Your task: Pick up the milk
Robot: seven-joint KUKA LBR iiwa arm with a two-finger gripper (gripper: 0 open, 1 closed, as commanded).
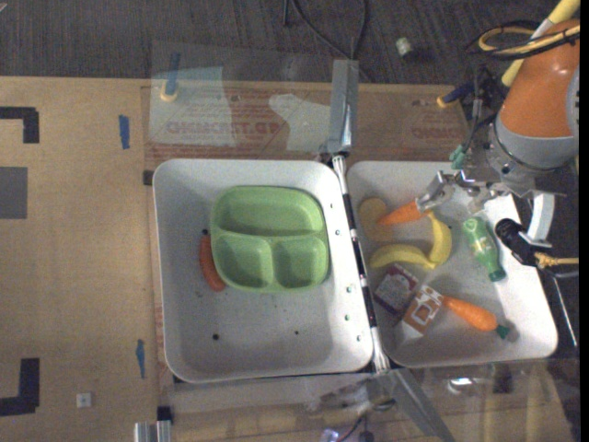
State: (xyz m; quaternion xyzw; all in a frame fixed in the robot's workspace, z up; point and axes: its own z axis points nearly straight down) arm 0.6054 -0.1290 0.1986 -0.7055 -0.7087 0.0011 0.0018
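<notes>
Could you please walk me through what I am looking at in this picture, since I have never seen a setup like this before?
This is one camera fixed above a bench, looking down at a slant. The grey and orange machine at the right is a robot arm; its end effector hangs over the right bin, close to the upper carrot. I see nothing gripped in it.

Two shallow white bins sit side by side. The left bin holds a green divided plate with an orange item tucked at its left edge. The right bin holds two bananas, a green bottle, a second carrot, a dark packet and a small milk carton, which the arm is meant to pick up. The carton lies untouched near the bin's front.
</notes>
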